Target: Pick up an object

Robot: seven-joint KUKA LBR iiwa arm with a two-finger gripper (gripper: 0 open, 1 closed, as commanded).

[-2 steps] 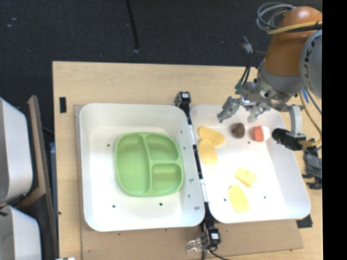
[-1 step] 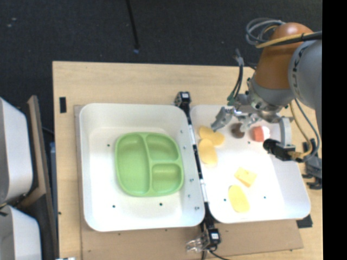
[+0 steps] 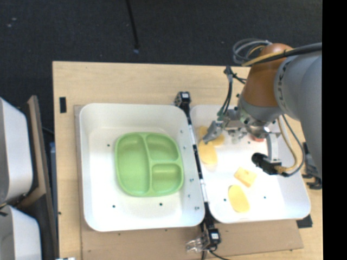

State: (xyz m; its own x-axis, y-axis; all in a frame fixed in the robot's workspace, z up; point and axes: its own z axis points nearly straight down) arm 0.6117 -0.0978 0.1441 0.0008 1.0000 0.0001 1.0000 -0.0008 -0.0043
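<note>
Dark floor surrounds a wooden bench w/ two white bins; the gripper [image 3: 212,136] hangs low over the right bin [image 3: 293,199], near its far-left corner. Whether it grasps anything can't be told — a yellow piece [image 3: 209,155] lies just below/beside it, roughly oval, long axis running toward the bin's near edge. Further out: a small yellow wedge [image 3: 245,176], cornerwise, and another yellow oval [image 3: 238,198], long axis near-to-far. Left bin holds a green divided tray [image 3: 147,163]. Pick looks not yet done — approx. at the grasp stage.
</note>
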